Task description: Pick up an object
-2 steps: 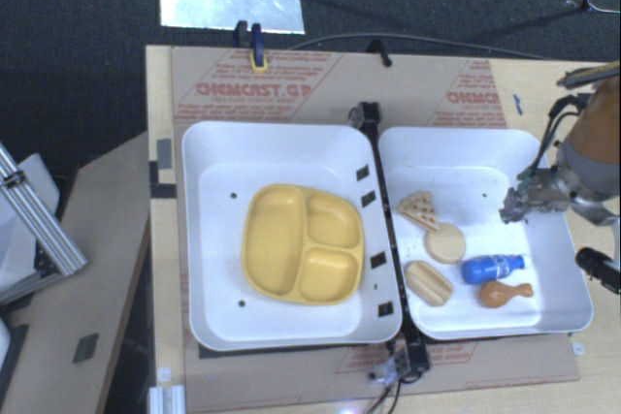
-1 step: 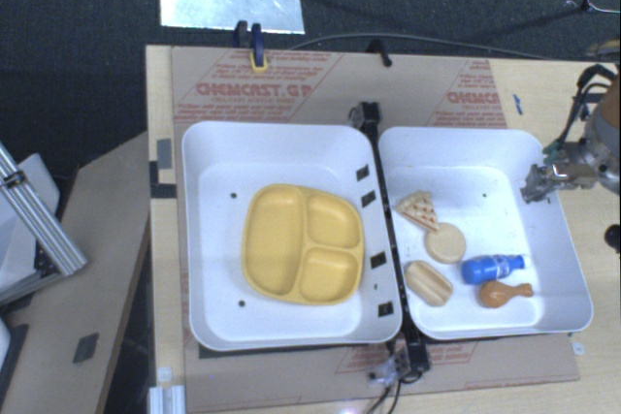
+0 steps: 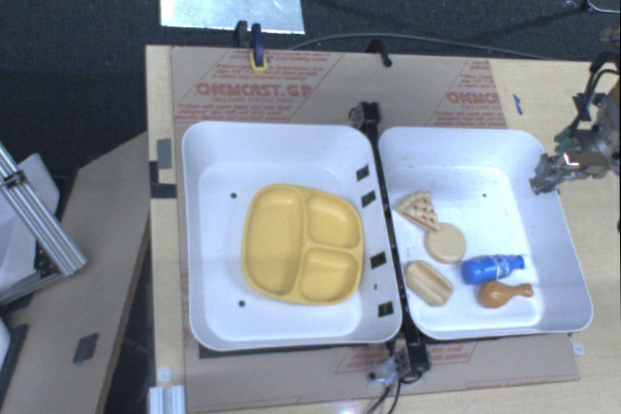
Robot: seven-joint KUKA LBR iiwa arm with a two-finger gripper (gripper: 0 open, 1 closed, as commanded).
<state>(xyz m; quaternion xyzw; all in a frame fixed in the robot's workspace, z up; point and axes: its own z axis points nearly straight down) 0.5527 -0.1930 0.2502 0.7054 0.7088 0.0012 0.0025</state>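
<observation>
Dark carpet surrounds the counter carrying two white bins. Over the right bin's far right rim hangs the gripper, grasping nothing; whether it is clenched cannot be told. Well apart, nearer and left, lies the blue bottle, beside a drumstick.

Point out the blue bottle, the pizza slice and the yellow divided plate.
blue bottle [image 3: 488, 268]: camera view, right bin, middle of its body.
pizza slice [image 3: 418, 208]: camera view, right bin, centre of the wedge.
yellow divided plate [image 3: 275, 240]: camera view, left bin, its large compartment.
</observation>
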